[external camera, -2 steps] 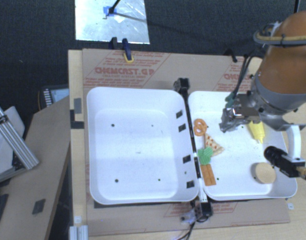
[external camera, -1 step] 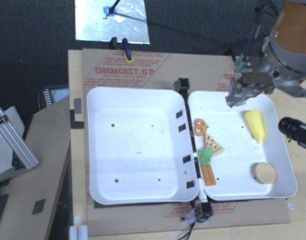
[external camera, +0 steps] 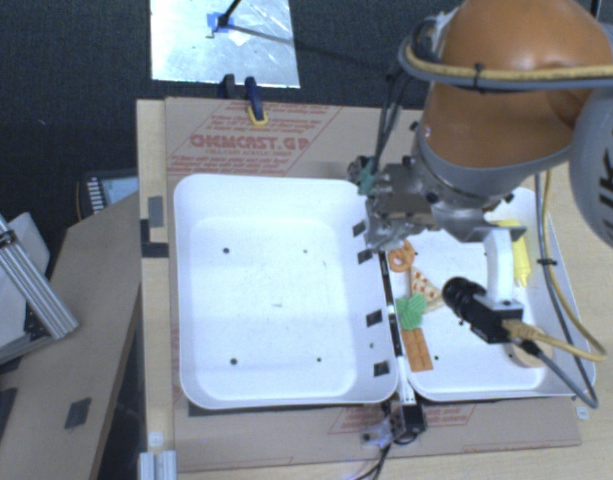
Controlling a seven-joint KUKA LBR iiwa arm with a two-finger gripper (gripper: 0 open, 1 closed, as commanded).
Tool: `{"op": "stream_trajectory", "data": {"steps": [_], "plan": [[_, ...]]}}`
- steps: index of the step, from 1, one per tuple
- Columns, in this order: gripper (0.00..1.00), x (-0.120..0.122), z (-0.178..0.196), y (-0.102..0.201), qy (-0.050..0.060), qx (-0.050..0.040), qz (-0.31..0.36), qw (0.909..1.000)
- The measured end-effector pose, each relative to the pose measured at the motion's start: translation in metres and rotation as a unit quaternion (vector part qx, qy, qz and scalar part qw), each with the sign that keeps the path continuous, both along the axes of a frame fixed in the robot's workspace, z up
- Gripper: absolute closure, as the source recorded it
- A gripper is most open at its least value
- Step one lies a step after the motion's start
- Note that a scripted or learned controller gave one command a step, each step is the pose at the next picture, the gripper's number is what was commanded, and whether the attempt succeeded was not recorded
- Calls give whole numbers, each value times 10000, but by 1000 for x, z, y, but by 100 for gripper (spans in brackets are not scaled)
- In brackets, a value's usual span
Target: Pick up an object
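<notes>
My gripper [external camera: 394, 230] hangs over the left edge of the right bin [external camera: 466, 373], under the big orange wrist band. Just below it lie several small things close together: an orange ring-shaped piece [external camera: 401, 258], an orange and yellow triangular piece [external camera: 423, 288], a green piece [external camera: 411, 311] and an orange rectangular block [external camera: 418, 349]. A yellow stick-like thing [external camera: 521, 263] lies at the right of the same bin, partly behind the arm. The gripper's tips are hidden in the dark metal of the hand.
The left bin [external camera: 201, 268] lies beside the right one, with a divider rim with black clips [external camera: 378, 318] between them. A brown cardboard sheet [external camera: 251, 138] lies under both bins. A silver plate [external camera: 224, 28] lies beyond the bench.
</notes>
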State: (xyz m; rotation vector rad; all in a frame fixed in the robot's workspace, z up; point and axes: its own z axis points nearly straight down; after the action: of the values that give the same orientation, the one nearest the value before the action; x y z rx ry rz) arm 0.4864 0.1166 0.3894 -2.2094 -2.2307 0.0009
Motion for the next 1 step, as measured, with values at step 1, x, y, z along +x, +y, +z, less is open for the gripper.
{"op": "stream_trajectory", "data": {"steps": [1], "plan": [[100, 1, 112, 13, -76, 19, -15, 10000]]}}
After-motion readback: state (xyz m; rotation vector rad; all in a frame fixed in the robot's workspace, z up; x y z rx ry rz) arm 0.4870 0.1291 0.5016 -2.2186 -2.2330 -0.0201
